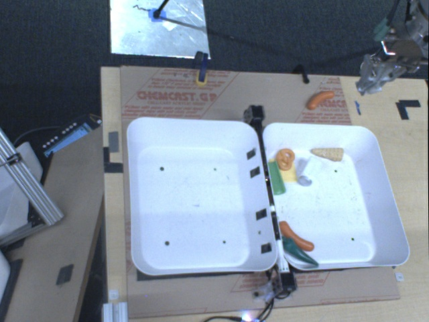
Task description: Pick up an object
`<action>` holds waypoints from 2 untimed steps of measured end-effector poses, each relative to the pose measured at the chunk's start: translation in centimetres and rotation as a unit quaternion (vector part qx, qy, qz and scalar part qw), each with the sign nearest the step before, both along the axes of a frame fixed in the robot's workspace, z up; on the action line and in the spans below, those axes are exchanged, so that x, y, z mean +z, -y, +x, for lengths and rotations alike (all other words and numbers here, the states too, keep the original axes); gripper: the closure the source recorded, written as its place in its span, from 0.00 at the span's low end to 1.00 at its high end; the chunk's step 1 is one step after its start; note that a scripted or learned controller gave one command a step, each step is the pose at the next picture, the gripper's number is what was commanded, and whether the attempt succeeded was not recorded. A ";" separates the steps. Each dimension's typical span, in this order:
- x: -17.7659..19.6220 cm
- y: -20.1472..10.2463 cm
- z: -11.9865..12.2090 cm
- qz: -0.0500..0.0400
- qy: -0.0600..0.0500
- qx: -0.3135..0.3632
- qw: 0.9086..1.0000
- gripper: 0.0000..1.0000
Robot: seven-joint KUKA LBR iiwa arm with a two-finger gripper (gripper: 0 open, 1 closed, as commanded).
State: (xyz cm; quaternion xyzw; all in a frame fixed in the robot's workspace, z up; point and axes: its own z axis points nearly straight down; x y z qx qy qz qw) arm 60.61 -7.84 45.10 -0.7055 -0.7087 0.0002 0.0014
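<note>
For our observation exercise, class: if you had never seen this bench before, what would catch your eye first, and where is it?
The small bright items clustered in the right bin stand out first: an orange pretzel on a yellow block, a green stick and a tan wedge near its far wall. An orange sausage lies near its front left corner, another sausage outside on the cardboard. The gripper hangs at upper right.

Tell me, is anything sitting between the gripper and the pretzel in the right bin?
Nothing visible blocks it. The gripper sits at the upper right, beyond the right bin. The pretzel lies exposed near the bin's left wall, resting against a yellow piece, with a green stick beside it. A tan wedge lies nearer the gripper.
</note>
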 end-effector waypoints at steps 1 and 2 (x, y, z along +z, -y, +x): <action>-3.2 -3.5 -7.1 0.000 -0.001 0.001 1.000 1.00; -7.3 -8.3 -9.6 0.000 0.000 0.002 1.000 1.00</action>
